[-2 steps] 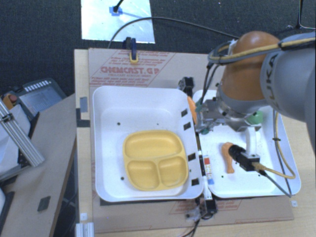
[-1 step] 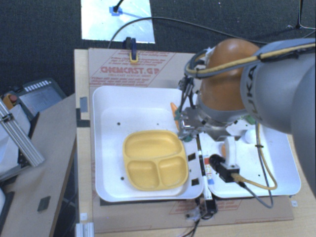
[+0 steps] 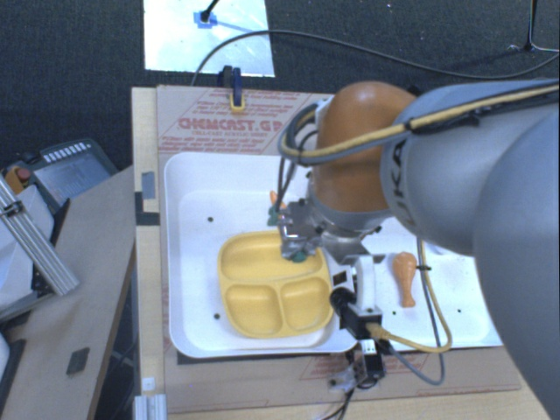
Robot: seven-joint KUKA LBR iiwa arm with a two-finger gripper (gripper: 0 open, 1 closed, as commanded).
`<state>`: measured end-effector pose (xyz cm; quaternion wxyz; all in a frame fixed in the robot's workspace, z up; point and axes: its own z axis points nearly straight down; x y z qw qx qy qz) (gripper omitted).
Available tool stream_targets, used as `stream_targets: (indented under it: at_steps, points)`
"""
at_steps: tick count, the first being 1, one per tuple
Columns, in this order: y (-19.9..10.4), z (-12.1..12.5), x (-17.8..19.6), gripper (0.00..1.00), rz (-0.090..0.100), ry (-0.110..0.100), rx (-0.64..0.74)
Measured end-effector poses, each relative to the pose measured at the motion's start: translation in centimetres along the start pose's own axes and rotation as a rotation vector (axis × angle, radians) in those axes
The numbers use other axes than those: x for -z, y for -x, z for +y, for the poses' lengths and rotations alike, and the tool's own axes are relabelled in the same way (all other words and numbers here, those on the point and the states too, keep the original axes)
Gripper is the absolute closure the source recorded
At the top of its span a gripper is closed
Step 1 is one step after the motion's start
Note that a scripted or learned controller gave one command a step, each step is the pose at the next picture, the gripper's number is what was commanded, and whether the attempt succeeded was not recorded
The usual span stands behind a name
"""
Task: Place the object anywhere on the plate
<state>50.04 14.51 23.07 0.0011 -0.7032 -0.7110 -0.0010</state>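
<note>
Plate (image 3: 262, 296), yellow and split into three compartments, sits in the left white bin (image 3: 188, 234), and the gripper (image 3: 296, 250) is right down over its far right rim, at the edge of the long back compartment. Something small and dark green shows at the fingertips, too blurred to name, and whether the gripper is clenched or released I cannot tell. Over in the right bin (image 3: 464, 313), an orange drumstick-shaped toy (image 3: 404, 276) lies on the white floor, well apart from the gripper. The grey arm (image 3: 472, 173) looms in from the right.
</note>
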Motion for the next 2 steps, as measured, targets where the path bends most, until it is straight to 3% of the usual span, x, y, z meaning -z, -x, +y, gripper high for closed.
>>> stream_targets:
  at_steps: [1,2]
  points:
    - [1.14,0.24,-0.5,1.0,-0.003,0.001,-0.01]
    - [1.11,0.24,-0.49,0.0,-0.002,0.001,-0.011]
